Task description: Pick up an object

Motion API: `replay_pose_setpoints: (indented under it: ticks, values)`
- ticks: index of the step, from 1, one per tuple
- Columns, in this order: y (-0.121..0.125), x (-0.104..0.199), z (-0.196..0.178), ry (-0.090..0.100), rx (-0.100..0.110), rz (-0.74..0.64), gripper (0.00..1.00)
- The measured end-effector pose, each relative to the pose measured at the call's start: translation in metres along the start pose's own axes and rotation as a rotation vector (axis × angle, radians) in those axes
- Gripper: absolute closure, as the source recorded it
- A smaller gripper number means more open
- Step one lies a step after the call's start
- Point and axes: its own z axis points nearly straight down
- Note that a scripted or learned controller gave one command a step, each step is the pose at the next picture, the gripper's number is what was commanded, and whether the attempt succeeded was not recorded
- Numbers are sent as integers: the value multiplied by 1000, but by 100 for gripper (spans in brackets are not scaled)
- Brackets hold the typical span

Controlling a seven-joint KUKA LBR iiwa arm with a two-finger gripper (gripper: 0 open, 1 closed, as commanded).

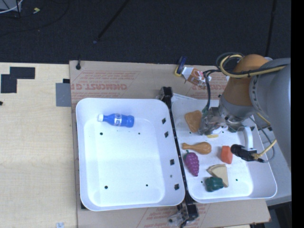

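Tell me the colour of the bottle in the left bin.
Blue with a white cap, seen in the camera view.

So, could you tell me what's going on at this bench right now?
The KUKA arm reaches in from the right, and its gripper is down in the right bin, beside a tan toy. Nothing is visibly between its fingers. Also lying in that bin are a drumstick, purple grapes, an orange-red block, a sandwich wedge and a green piece. A blue bottle lies in the left bin.
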Motion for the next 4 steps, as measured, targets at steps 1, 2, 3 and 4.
replay_pose_setpoints:
  ticks: [1,2,3,4]
  values:
    - [6,5,0,0,0,2,100]
    - [6,4,-10,1,2,3,100]
    - [-66,2,1,1,4,6,100]
    - [24,80,-108,1,-17,-6,100]
